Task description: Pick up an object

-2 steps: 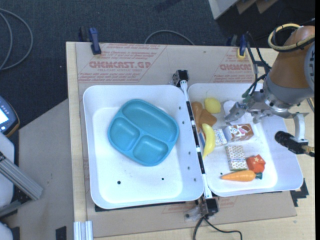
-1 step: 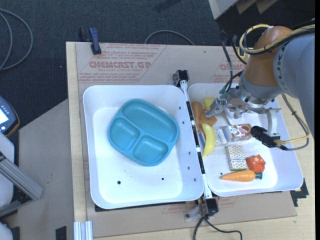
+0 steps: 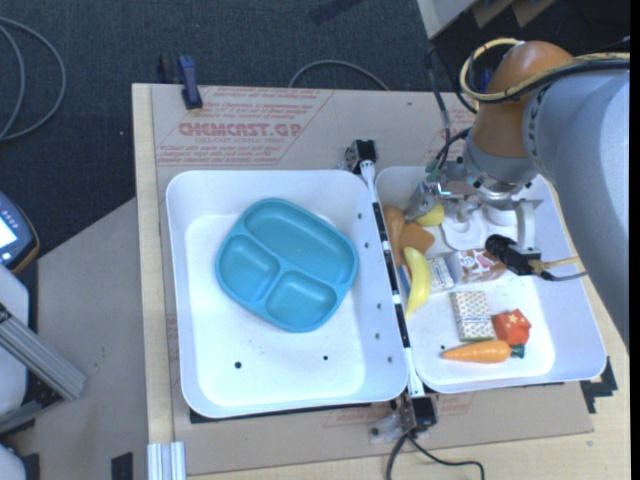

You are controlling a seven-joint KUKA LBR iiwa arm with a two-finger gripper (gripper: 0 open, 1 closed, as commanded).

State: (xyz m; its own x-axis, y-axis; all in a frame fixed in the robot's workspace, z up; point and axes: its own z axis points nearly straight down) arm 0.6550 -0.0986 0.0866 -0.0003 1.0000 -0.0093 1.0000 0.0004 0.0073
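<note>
The objects for picking lie in the right bin [image 3: 580, 363]; along its left wall there is a yellow banana [image 3: 417, 280], curved, with its length running up and down the view; just above the banana lies an orange piece [image 3: 402, 230], of a shape that I cannot name with certainty. In the lower part of the same bin lies an orange carrot [image 3: 477, 352], pointing to the left; a red strawberry-like piece [image 3: 512, 326] touches its right end; just above the carrot is a small box with a speckled pattern [image 3: 471, 311]. Between the banana and the arm there is a small packet with red and white print [image 3: 474, 266]; its details are too small to read.

The gripper [image 3: 462, 218] is low over the upper part of the right bin, close to the orange piece and the top of the banana; a white round part is seen under it; whether its fingers are apart or together I cannot tell, and no object is seen between them. The grey arm [image 3: 590, 138] with its orange band [image 3: 520, 73] covers the upper right corner of this bin.

The left bin [image 3: 190, 268] holds a blue divided plate [image 3: 287, 264] with three compartments, lying tilted near the centre; both bins rest on a cardboard sheet [image 3: 240, 128] with red print; black clips [image 3: 362, 154] join the bins at the top and the bottom.
</note>
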